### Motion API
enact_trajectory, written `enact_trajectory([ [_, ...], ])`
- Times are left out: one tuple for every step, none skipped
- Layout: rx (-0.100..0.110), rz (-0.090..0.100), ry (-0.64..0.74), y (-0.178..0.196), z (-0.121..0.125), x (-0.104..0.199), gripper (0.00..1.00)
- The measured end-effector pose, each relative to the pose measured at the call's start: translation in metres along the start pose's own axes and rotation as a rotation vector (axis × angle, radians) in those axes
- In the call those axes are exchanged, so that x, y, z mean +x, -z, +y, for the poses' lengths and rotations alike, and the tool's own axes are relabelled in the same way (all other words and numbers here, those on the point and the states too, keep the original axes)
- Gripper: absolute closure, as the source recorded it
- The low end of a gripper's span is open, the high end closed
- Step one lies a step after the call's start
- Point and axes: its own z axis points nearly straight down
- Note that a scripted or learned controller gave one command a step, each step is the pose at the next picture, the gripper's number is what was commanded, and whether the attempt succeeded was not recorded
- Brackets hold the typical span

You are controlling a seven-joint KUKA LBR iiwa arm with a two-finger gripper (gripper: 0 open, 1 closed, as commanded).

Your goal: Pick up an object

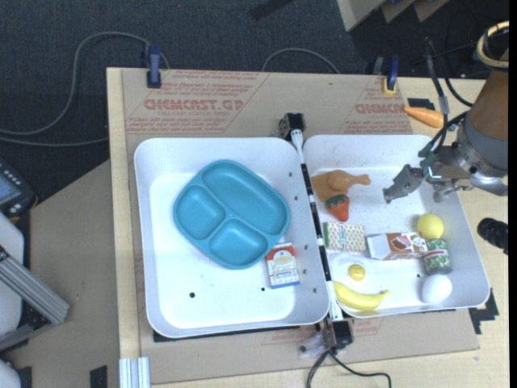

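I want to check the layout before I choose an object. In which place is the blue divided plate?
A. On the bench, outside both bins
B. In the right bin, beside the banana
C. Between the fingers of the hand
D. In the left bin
D. The blue divided plate lies flat in the left bin, with a small carton at its lower right; the banana lies in the right bin.

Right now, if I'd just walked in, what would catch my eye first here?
The big blue divided plate in the left bin. Then the bright toy food in the right bin: a yellow banana at its near edge, a lemon beneath the grey gripper.
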Motion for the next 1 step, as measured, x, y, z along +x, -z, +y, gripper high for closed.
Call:
enact_trajectory([
  [0.013, 0.002, -0.004, -0.1213, 0.0072, -0.0399, 0.00],
])
